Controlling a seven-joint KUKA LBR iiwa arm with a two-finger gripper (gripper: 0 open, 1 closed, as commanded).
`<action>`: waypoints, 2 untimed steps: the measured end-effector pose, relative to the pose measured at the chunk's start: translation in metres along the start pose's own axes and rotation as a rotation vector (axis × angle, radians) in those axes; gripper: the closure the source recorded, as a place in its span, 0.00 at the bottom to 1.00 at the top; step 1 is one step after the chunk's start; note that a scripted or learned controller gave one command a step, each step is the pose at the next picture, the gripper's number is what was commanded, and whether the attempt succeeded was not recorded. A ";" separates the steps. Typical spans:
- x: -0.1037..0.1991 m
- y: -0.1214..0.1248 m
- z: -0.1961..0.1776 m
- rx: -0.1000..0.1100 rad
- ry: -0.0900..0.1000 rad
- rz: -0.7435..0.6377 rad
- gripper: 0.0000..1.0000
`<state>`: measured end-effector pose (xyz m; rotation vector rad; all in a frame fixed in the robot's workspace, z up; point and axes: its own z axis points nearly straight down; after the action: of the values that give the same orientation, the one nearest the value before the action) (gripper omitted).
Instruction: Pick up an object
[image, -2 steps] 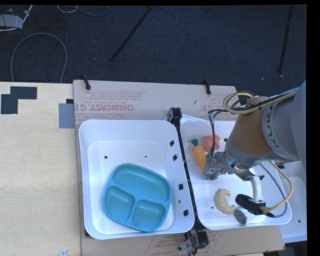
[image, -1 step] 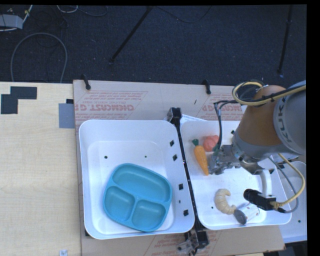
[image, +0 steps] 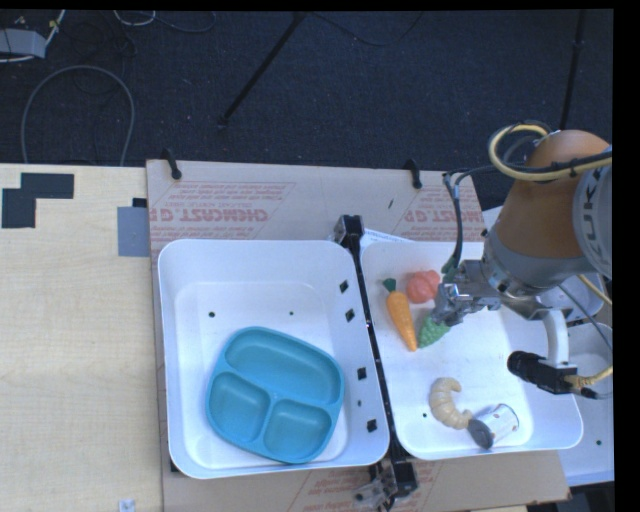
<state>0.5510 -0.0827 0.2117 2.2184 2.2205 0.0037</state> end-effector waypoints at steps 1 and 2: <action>-0.001 0.000 -0.016 0.004 0.000 0.000 1.00; 0.041 -0.004 -0.010 0.008 0.002 -0.002 1.00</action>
<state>0.5473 -0.0413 0.2221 2.2210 2.2285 -0.0028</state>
